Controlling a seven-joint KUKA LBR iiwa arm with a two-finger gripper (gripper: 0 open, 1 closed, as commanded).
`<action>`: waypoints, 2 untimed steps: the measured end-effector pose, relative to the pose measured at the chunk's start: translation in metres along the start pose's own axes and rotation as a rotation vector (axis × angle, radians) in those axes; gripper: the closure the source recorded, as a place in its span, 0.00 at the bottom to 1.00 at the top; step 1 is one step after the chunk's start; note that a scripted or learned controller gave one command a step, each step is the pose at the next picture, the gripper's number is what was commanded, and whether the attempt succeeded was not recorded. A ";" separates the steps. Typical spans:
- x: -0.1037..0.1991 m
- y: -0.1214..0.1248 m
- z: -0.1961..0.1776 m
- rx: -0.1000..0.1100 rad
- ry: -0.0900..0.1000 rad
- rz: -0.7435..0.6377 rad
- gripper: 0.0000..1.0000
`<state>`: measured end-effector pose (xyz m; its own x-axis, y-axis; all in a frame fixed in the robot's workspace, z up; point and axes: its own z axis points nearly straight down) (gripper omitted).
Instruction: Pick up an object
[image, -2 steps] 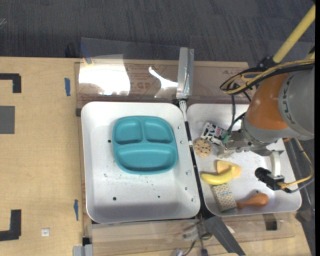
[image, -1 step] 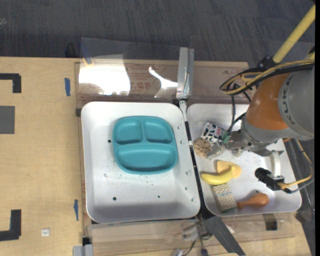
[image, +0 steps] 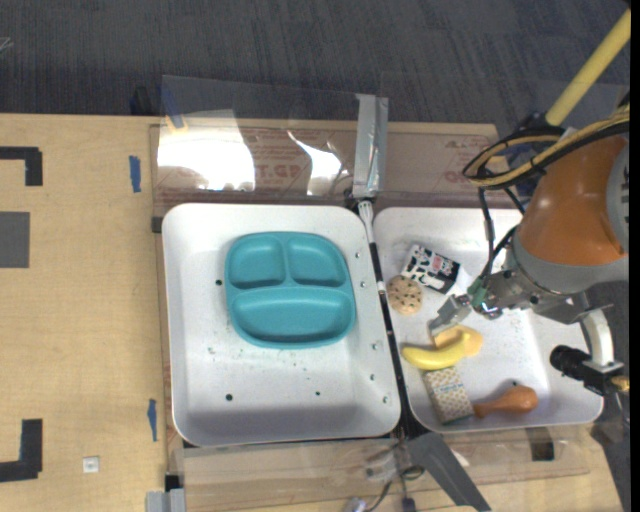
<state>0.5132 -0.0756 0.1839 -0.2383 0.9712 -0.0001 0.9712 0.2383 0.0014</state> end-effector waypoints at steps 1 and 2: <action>-0.051 0.037 0.006 0.004 0.000 -0.073 0.00; -0.036 0.055 0.082 0.009 0.005 -0.207 0.00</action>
<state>0.5752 -0.0970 0.1018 -0.4332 0.9013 0.0060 0.9012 0.4333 -0.0073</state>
